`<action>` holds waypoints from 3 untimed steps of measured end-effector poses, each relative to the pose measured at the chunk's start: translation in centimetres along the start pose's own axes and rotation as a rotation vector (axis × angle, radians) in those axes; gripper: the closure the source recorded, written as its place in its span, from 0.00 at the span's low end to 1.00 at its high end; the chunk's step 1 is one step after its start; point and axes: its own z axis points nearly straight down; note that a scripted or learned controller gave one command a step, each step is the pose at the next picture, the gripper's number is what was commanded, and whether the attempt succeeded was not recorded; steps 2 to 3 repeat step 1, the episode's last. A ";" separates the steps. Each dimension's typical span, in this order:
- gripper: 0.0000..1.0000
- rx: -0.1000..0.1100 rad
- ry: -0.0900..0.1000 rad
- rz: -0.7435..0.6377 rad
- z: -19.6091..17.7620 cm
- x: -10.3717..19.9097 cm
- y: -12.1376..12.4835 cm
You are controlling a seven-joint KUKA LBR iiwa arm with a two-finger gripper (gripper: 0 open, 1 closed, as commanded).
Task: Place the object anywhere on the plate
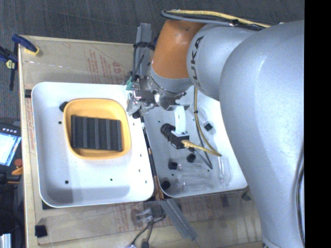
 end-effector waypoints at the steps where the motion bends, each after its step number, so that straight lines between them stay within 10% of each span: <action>1: 0.00 -0.001 0.000 0.001 0.0 -0.1 0.0; 3: 0.00 -0.001 0.000 0.001 0.0 -0.1 0.0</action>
